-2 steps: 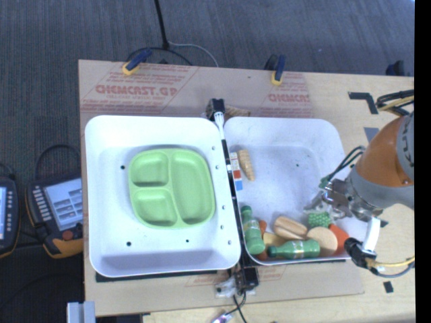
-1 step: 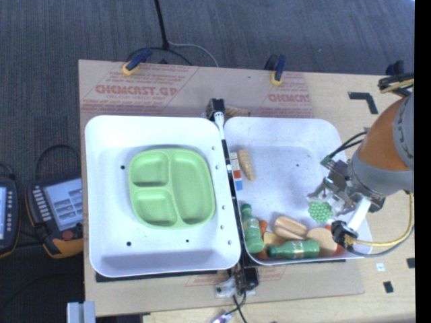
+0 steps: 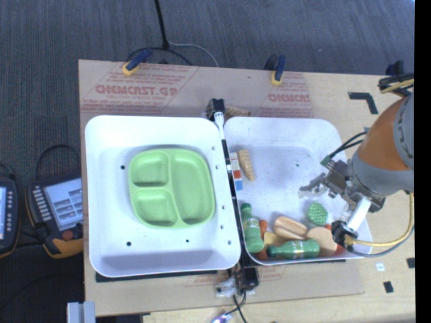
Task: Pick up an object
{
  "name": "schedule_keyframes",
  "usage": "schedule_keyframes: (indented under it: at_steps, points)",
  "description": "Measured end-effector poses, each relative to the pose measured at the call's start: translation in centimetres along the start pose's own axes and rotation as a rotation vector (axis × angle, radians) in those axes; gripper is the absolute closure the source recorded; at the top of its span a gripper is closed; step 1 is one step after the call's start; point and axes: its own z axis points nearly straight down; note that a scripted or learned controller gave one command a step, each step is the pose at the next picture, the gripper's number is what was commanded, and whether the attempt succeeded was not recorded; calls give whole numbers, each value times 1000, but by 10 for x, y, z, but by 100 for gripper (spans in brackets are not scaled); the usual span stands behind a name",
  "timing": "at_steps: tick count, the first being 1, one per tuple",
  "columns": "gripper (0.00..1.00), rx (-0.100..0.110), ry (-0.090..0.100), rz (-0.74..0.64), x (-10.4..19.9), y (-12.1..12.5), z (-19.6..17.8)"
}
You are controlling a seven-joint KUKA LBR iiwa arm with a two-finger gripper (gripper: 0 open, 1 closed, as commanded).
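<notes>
Objects for picking sit heaped along the near edge of the right bin [image 3: 323, 128], at roughly 5 o'clock in the view. Nearest the camera lies a green bottle [image 3: 293, 249] on its side, w/ a tan bun-like piece [image 3: 324, 237] just beside it at its 2 o'clock and a hot dog [image 3: 290, 227] touching both, a bit farther back. At the pile's 9 o'clock end stands a 2nd green bottle [image 3: 250, 229], near the wall shared w/ the left bin. A small green textured ball [image 3: 317, 213] rests at the pile's 1 o'clock, just beside the gripper.

Gripper [image 3: 316, 186] hangs over the right bin's 3 o'clock side, above the bin floor and close to the green ball but not touching it as far as can be seen. Whether it's released or clenched can't be told from this angle; nothing visible between its tips. Behind it the grey arm [image 3: 387, 163] w/ its orange band [image 3: 384, 134] comes in from 3 o'clock.

Farther back in the right bin, a corn cob [image 3: 246, 164] lies alone near the shared wall, well apart from the pile. A small red/white/blue item [image 3: 235, 167] sits on the wall beside it; too small to identify.

Left bin [image 3: 108, 140], at 9 o'clock, holds a green divided tray [image 3: 171, 186] about centred, flat, three compartments.

At the far edge of the bench [image 3: 337, 86], two clamps [image 3: 137, 60] grip the board at 11 and 12 o'clock.
</notes>
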Motion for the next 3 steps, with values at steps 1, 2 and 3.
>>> schedule_keyframes:
  at_steps: [1,2,3]
  points:
    - [0,-8,0,-440,-3,-10,54]
    - [100,-14,-1,-440,-4,-8,43]
    - [100,-3,0,-631,-37,16,-31]
